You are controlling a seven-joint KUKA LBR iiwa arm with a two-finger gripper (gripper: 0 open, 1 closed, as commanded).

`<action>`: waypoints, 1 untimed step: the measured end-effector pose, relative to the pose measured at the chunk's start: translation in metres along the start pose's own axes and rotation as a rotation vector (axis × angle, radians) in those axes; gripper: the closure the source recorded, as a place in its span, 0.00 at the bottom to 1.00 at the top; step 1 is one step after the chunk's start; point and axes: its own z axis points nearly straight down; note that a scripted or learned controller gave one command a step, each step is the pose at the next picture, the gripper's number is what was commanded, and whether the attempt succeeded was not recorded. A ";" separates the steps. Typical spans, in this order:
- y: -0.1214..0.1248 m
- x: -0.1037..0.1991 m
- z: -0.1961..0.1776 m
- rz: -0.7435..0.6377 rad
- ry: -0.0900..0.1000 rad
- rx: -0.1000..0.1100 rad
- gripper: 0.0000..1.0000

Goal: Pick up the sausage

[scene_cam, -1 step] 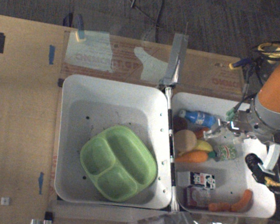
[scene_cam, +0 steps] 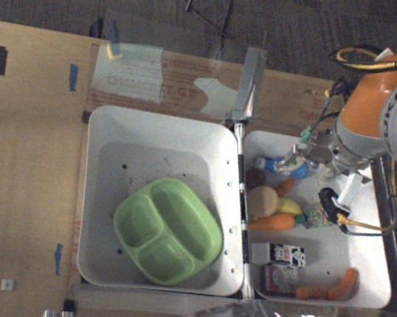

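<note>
Tool (scene_cam: 311, 153) first: from my end it hangs over the far part of the right bin (scene_cam: 368, 293), low among the clutter, and I cannot tell how it stands. Just under it I see a blue item (scene_cam: 276, 164) and a dark round thing (scene_cam: 257, 177) by the divider. Nearer to me lie a beige ball-like piece (scene_cam: 262, 201), a small yellow piece (scene_cam: 289, 206) and a carrot (scene_cam: 273, 222), all bunched close together. A small carton (scene_cam: 288, 255) sits nearer still. I read the sausage (scene_cam: 331, 287) as the reddish-orange curved piece at the near right corner of that bin, well apart from the tool, touching a dark red packet (scene_cam: 278, 280). On the left, the other bin (scene_cam: 104, 139) holds a green divided plate (scene_cam: 168, 230). Both sit on the wooden worktop (scene_cam: 18, 163).
</note>
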 end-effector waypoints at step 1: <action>-0.106 -0.063 -0.034 0.340 -0.001 -0.001 0.00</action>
